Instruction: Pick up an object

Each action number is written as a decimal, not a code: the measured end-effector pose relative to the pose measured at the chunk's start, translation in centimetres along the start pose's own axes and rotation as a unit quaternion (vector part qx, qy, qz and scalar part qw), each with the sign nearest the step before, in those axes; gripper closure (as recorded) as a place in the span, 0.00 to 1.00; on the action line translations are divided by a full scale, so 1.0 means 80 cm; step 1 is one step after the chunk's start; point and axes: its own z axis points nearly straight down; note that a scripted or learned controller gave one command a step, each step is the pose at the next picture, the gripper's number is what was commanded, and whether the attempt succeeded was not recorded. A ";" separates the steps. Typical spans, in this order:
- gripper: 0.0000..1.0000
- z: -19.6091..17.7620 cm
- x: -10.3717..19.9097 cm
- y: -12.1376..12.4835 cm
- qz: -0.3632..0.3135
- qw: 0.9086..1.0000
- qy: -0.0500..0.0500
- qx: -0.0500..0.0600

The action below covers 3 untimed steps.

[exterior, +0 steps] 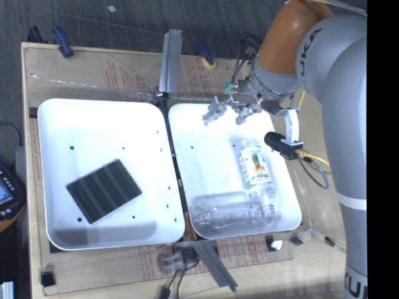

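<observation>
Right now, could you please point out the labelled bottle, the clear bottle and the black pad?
Labelled bottle [255,169], camera view, on its label.
Clear bottle [232,213], camera view, mid-body.
Black pad [103,190], camera view, centre of its ribbed top.

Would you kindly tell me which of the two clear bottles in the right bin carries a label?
The bottle with the orange and white label, nearer the end effector; the bare bottle lies along the bin's front wall.
</observation>
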 end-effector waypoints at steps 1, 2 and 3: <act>1.00 -0.012 0.002 0.001 -0.003 1.000 0.000 0.001; 0.00 -0.012 0.002 0.001 -0.003 1.000 0.000 0.001; 0.00 -0.075 0.024 -0.002 0.011 1.000 0.000 -0.002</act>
